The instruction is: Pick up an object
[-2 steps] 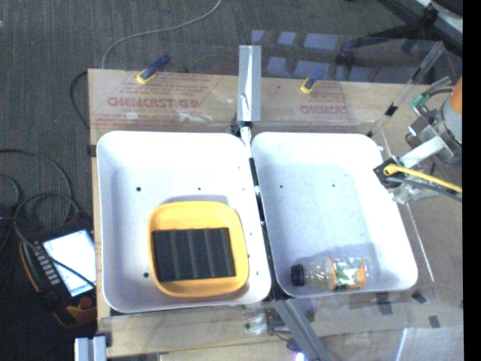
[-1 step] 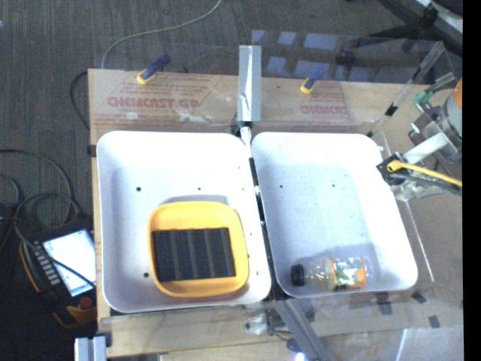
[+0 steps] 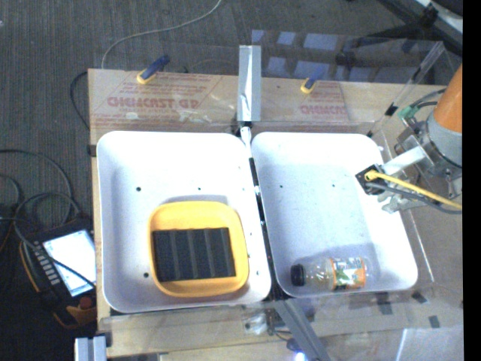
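Note:
A small plastic bottle (image 3: pixel 331 273) with a black cap and an orange-green label lies on its side near the front edge of the right bin (image 3: pixel 316 201). A yellow square container (image 3: pixel 199 250) with a black ribbed top sits in the front half of the left bin (image 3: pixel 128 171). My gripper (image 3: pixel 392 198) hangs over the right rim of the right bin, well behind and to the right of the bottle. Nothing shows in its grasp.
The grey arm with its orange band (image 3: pixel 455 111) enters from the right edge. A metal divider post (image 3: pixel 249 85) stands behind the seam between the bins. Two clamps (image 3: pixel 152 68) sit on the board behind them.

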`<state>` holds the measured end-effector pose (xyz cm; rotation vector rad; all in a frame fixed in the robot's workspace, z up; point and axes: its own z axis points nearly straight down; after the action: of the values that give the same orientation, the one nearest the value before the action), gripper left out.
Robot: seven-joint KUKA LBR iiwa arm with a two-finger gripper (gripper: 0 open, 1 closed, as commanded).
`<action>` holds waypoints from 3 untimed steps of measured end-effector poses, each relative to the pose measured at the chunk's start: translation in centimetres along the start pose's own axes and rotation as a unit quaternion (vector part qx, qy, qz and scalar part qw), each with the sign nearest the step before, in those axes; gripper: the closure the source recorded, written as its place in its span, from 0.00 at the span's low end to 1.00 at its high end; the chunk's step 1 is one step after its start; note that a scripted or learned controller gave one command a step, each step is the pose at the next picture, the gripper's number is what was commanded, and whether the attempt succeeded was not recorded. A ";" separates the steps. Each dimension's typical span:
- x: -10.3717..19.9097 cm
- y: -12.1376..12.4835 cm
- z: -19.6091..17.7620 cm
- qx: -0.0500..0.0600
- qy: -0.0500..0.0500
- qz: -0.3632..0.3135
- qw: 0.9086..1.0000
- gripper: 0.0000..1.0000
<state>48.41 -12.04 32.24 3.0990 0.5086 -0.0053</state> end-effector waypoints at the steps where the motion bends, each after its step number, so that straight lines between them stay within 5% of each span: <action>1: 0.0 0.0 -0.8 0.001 -0.002 0.000 1.000 1.00; 2: 0.1 0.0 -1.7 0.001 -0.004 -0.001 1.000 1.00; 3: 1.1 -3.3 -7.1 0.000 0.001 -0.021 1.000 1.00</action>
<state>48.44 -8.50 39.34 3.0868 0.5750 -0.0030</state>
